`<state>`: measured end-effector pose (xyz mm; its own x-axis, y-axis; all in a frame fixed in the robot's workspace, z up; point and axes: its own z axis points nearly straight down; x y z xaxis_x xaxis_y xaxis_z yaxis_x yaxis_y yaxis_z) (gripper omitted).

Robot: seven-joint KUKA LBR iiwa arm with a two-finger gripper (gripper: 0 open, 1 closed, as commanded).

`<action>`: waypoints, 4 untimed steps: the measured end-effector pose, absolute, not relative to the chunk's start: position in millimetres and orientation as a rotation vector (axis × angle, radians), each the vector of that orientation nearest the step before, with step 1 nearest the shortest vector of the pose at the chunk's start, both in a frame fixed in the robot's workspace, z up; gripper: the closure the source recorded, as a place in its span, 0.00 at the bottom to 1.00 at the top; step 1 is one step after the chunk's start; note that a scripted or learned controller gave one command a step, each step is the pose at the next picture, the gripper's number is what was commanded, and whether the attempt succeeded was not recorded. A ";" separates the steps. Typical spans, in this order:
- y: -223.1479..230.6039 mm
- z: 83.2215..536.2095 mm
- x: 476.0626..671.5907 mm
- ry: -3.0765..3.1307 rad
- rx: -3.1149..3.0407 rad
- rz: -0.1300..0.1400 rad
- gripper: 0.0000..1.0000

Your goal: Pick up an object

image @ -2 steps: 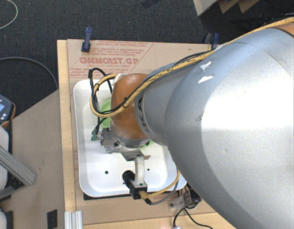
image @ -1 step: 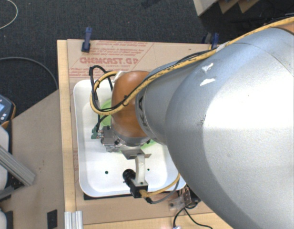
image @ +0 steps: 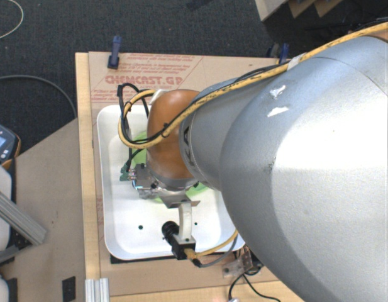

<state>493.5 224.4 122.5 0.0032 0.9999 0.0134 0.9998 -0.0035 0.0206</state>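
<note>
Closest to the camera is the big grey arm [image: 307,168], which takes up most of the right side because it's reaching in from there and bending down over the bench. Follow it down and you hit the orange band [image: 171,137], with a yellow cable [image: 127,134] and a black one looped loosely off it, I'd guess slack so the wrist can twist. Below that the gripper [image: 143,180] is pointed straight down into the left white bin [image: 118,231], low over the floor of it, and the wrist is right in the way, so I honestly can't tell if it's open or closed or has anything. The likely target is the green object [image: 138,156], lying in the bin under the wrist with just bits of green peeking out either side. That reads to me as mid-grab, with no way to call the result. Further back, the bin sits on a tan board [image: 87,168] held by a blue clamp [image: 114,44] at the far edge, presumably so nothing slides around.
</note>
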 end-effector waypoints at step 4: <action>134.2 195.3 533.8 2.217 2.221 0.011 1.00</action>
